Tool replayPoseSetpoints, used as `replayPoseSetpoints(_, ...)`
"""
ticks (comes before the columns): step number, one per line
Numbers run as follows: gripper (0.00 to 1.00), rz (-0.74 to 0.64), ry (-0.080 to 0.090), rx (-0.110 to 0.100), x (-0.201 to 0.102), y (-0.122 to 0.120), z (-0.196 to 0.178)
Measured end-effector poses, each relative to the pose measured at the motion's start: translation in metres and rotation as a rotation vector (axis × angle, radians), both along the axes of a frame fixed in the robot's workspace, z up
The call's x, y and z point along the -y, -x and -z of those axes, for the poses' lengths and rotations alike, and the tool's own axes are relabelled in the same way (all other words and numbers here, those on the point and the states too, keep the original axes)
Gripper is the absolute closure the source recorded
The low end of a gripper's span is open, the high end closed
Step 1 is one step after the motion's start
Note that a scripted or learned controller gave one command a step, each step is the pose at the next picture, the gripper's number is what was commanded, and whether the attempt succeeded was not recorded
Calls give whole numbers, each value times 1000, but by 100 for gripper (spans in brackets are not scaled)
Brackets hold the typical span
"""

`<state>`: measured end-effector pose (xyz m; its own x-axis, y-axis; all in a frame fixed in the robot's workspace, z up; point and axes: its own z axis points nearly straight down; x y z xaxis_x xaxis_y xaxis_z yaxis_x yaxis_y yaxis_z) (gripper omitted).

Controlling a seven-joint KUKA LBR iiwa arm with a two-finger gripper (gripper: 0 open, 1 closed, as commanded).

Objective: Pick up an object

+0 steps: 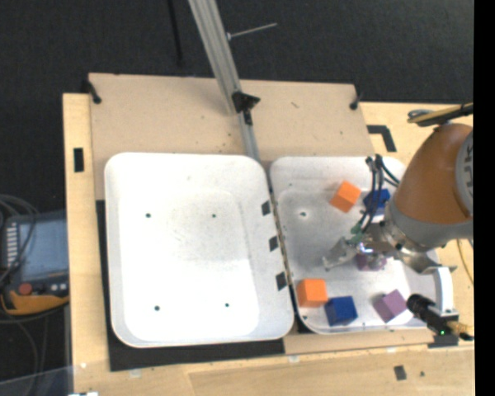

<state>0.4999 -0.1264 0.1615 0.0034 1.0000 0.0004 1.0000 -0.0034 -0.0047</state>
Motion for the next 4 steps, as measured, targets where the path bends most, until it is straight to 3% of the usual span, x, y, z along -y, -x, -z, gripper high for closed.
replayPoseSetpoints(1,0,1,1,1,-3,-7,46)
replayPoseSetpoints(2,100,9,2,10,-1,-9,33)
replayPoseSetpoints(4,100,-8,2,12,-2,-17,-75)
